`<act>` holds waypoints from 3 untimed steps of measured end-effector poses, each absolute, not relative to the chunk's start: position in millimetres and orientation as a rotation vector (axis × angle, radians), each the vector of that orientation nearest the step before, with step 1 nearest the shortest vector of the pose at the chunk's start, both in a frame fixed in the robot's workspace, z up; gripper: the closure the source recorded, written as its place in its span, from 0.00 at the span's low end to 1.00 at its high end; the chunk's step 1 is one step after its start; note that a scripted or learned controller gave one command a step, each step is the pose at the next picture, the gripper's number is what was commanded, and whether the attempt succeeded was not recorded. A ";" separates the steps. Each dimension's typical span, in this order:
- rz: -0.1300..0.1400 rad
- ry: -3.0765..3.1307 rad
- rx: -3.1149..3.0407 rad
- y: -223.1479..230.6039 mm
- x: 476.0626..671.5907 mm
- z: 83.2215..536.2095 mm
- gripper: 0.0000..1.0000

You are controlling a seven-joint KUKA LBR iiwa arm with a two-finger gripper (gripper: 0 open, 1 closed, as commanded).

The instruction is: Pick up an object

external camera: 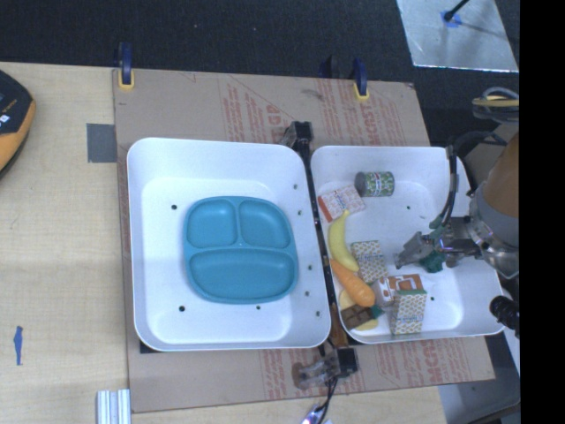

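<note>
Gripper point(422, 256) low over right bin point(415, 162), toward 3 o'clock; finger state cannot tell, tips blurred. Banana point(341, 241), carrot point(352, 283), can point(375, 184), small boxes point(408, 311) at 9 o'clock of it.

Wooden bench point(62, 237), cardboard sheet point(221, 104), dark floor point(221, 11).

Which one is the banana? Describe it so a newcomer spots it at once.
Start at the right-hand white bin, the one beside the bin holding the blue divided plate. Along that bin's left wall lies the banana, just below a small red-and-white packet. It is the only plain yellow curved thing there; the carrot next to it is orange and straighter.
</note>
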State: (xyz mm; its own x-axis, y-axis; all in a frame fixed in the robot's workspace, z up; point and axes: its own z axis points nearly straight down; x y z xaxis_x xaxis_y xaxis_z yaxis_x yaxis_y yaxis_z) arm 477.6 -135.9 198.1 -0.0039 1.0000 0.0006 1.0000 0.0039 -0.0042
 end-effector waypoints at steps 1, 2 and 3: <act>0.001 -2.234 -2.208 -102.0 540.7 179.0 0.00; 0.011 -2.220 -2.210 -104.4 521.2 86.7 0.00; -0.005 -2.233 -2.218 -112.5 621.9 93.2 0.00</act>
State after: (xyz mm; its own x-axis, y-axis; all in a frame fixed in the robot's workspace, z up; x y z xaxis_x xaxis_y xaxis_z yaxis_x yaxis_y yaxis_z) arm 621.9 -112.5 93.2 -0.0066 1.0000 -0.0020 1.0000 0.0066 0.0062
